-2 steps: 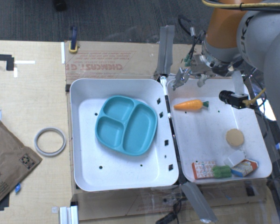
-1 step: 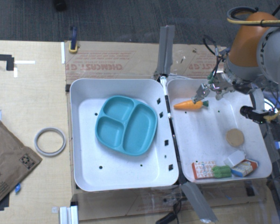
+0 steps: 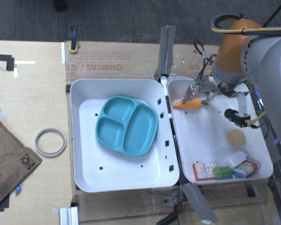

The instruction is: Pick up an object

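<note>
- Gripper (image 3: 197, 92) sits over the far-left corner of the right bin (image 3: 201, 135); whether it is clenched or released — cannot tell, the wrist hides it.
- Target, by my reading: the carrot (image 3: 187, 104), lying flat just under the gripper tip and a little to its left, touching or nearly so. No clear hold visible.
- To do this step well: centre on the thick orange middle rather than the green end, close across the short width, and lift straight — the bin wall is close beside it.
- Count, right bin, all well apart from the gripper towards the near side: one tan disc (image 3: 235, 138), one white block (image 3: 236, 158), one small box (image 3: 246, 168), one green lump (image 3: 222, 172), one printed packet (image 3: 204, 170). One carrot makes six.
- Left bin (image 3: 84, 125): one blue plate (image 3: 126, 125), three compartments.
- Bench, far from the gripper: one tape ring (image 3: 39, 143).
</note>
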`<state>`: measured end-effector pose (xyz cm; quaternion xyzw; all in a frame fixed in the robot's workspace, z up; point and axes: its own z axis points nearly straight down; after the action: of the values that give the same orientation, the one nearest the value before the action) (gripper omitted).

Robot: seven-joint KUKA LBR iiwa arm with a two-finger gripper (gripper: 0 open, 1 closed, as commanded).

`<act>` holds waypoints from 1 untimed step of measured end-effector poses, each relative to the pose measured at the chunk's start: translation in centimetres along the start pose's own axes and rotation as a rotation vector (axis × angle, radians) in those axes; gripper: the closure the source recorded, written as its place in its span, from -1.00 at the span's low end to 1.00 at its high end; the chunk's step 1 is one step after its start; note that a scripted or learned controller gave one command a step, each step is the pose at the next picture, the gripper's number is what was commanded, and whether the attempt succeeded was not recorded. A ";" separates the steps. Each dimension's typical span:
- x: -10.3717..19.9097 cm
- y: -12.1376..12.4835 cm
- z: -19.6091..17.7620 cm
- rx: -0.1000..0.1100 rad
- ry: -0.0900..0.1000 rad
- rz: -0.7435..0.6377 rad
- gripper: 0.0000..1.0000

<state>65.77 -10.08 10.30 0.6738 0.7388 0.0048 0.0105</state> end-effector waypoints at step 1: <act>0.0 -0.9 -0.1 0.000 0.002 0.021 -1.00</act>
<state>64.85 -10.18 10.33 0.6817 0.7316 0.0056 0.0096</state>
